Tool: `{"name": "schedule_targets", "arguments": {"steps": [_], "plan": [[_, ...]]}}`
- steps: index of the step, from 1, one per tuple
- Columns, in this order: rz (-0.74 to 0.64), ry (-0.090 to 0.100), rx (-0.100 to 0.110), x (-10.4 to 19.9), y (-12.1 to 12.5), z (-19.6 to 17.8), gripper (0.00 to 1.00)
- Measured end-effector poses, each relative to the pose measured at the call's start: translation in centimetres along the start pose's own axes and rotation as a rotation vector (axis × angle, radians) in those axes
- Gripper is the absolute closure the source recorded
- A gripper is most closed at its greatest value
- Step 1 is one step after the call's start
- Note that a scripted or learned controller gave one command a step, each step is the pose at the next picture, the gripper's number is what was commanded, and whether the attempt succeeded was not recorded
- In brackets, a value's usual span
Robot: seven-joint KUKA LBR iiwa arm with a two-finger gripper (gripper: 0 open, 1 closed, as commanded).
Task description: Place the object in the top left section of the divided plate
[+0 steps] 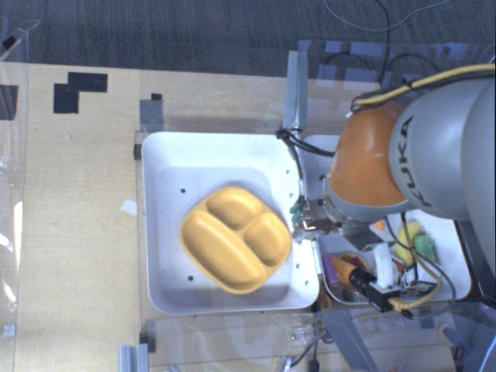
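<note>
KUKA iiwa arm [446,142]: smooth, rounded grey casing with dark "KUKA" lettering running down its shell. A glossy orange band [368,161] rings the limb above the wrist, dome-shaped from this angle. A yellow cable [434,80] paired with a black one runs along the top of the casing. Below the band, a darker grey wrist section [341,222] carries small fittings, one with a reddish glint.

Black tape patches [77,90] on wooden bench [70,231]; black cable [364,10] looped on grey carpet [155,14]

Yellow divided plate [235,239] in left bin [163,208]
</note>
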State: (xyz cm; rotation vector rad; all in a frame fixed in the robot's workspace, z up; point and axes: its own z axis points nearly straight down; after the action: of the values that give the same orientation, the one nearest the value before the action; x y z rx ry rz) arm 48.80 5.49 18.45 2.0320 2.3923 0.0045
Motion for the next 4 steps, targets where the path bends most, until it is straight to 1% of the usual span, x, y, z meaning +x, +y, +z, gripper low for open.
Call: {"name": "schedule_targets", "arguments": {"steps": [1, 2, 3, 4], "plan": [[0.256, -0.001, 0.0, -9.2, -1.5, 0.0, 1.0], [0.478, 0.001, 0.002, -2.2, -0.4, 0.0, 1.0], [0.982, 0.0, 0.001, -2.3, -0.4, -1.0, 1.0], [1.062, -0.001, -0.005, -9.5, -1.4, -13.2, 1.0]]}}
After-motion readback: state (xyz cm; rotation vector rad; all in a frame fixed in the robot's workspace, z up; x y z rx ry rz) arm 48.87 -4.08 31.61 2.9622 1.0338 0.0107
